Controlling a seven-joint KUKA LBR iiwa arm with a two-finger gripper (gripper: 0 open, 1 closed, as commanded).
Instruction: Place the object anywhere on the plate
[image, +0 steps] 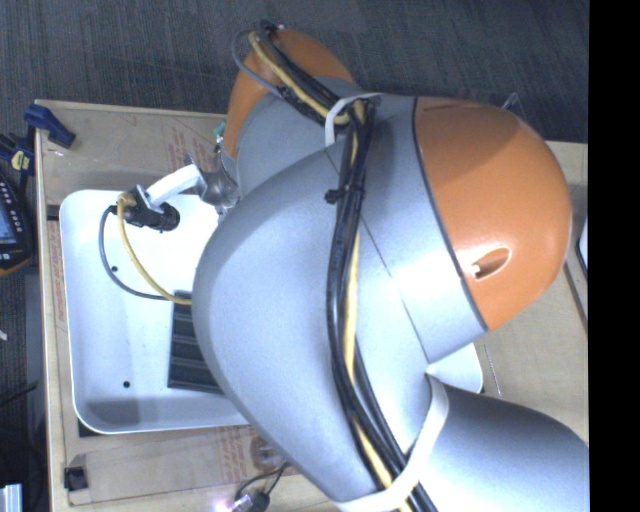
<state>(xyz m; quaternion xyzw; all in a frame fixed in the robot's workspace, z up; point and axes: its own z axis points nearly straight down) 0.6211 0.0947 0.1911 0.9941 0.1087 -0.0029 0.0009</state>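
Observation:
My grey and orange arm (400, 280) reaches over the left white bin (90, 300) and covers most of it. A dark ribbed part (190, 345) sticks out from under the arm's left edge, low in the bin; I cannot tell whether it belongs to the gripper or is an object. The wrist's white fitting with a black plug (155, 210) and a yellow and black cable loop (120, 265) hang over the bin's upper left. The arm hides whatever lies beneath it, so I can make out no plate or object.
The bin's left strip of white floor (110, 370) shows, with a small dark speck (127, 384). The wooden bench (130, 140) surrounds the bin. A blue clamp (48, 122) sits at the bench's top left corner. A sliver of the right bin (582, 250) shows at the right.

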